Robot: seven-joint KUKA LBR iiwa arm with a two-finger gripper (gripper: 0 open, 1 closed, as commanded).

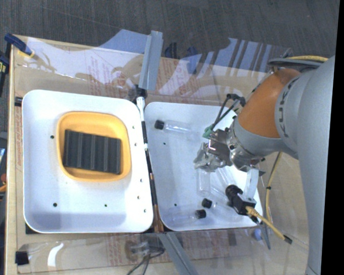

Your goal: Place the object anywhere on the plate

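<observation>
The task looks barely begun, judging from how things lie. The yellow plate (pixel 92 146) sits in the left bin (pixel 32 200), bearing only a dark ribbed insert (pixel 93 150). The objects, clear tubes with black caps (pixel 199 213), lie in the right bin (pixel 170 163), well apart from the plate. The gripper (pixel 208 160) hovers over that bin; whether it grips anything I cannot tell.

Wooden bench (pixel 76 74) bears two white bins: left (pixel 31 171), right (pixel 170 163), side by side.
</observation>
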